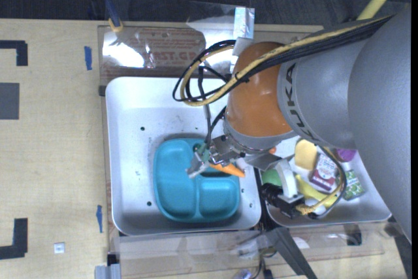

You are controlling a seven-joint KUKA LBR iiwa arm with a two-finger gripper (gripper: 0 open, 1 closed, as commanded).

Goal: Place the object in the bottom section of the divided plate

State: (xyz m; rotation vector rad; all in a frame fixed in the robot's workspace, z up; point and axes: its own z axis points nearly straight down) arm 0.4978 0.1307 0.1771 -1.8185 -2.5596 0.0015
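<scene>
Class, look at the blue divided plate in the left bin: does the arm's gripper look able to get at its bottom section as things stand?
Probably yes. The gripper hangs at the divided plate's right rim, and nothing covers the bottom sections.

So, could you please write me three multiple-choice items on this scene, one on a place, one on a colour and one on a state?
1. Where does the divided plate lie?
A. in the left bin
B. in the right bin
C. on the bare bench

2. What colour is the plate?
A. red
B. turquoise
C. black

3. Where is the pincer?
A. far off above the bench's left edge
B. over the right bin
C. low over the plate's right rim, with an orange object beside it

Answers: 1 A, the plate rests on the left bin's white floor. 2 B, its surface is blue-green. 3 C, the arm's tip sits at the plate's right edge, next to the orange piece.
</scene>
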